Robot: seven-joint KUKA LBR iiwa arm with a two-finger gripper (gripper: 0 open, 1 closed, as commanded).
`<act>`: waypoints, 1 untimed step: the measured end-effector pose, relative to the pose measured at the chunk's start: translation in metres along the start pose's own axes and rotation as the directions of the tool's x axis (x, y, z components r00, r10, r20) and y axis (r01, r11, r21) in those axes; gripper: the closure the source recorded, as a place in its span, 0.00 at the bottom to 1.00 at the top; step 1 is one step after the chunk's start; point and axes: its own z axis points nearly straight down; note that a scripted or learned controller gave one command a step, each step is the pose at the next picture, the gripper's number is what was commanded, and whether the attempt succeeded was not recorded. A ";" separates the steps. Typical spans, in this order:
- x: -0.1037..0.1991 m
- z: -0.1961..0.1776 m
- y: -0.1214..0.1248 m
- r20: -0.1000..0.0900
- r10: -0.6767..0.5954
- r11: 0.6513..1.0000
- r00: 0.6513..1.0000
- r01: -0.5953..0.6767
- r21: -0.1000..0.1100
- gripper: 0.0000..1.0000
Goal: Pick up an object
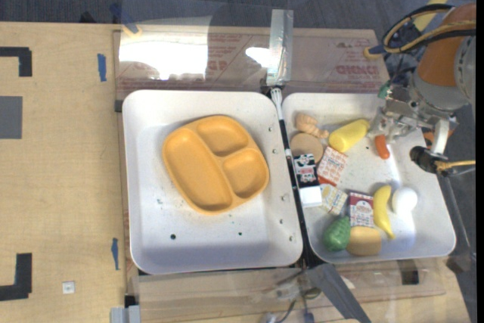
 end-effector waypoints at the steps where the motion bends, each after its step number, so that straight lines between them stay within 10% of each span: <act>1: 0.055 -0.103 0.001 0.000 0.196 0.980 0.981 -0.196 -0.012 1.00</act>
